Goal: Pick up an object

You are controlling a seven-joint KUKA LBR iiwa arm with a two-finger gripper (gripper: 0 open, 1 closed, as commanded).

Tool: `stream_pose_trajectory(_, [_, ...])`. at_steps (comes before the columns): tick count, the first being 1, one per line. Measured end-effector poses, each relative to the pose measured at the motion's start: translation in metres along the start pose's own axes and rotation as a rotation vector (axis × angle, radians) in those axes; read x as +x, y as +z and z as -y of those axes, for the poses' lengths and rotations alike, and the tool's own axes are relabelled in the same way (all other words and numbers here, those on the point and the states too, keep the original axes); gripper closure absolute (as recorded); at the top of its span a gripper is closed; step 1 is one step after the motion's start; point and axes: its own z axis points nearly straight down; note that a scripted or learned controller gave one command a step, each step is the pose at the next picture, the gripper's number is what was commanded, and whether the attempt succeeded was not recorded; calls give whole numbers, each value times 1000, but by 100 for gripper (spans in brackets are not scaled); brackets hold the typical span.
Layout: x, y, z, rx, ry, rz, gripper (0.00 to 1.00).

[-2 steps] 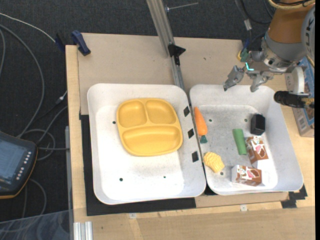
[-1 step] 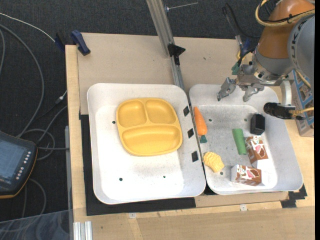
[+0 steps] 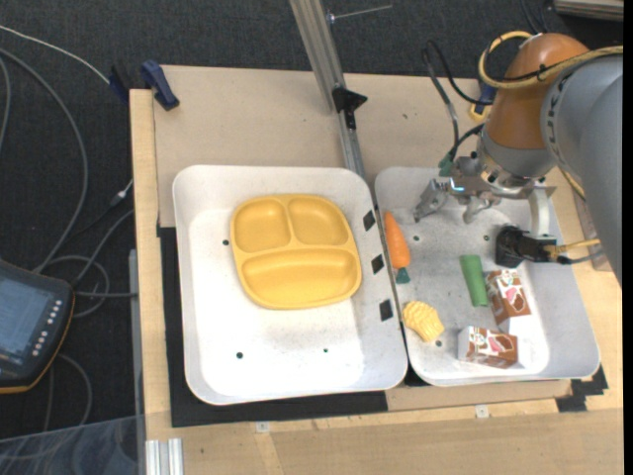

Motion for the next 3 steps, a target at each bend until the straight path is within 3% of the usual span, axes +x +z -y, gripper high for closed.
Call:
stream_pose_trajectory(1, [1, 18, 0, -4, 0, 1, 0])
stream_pose_trajectory(2, [1, 5, -1, -9, 0, 1, 100])
stream_pose_trajectory(3, [-2, -60, -1, -18, 1, 3, 100])
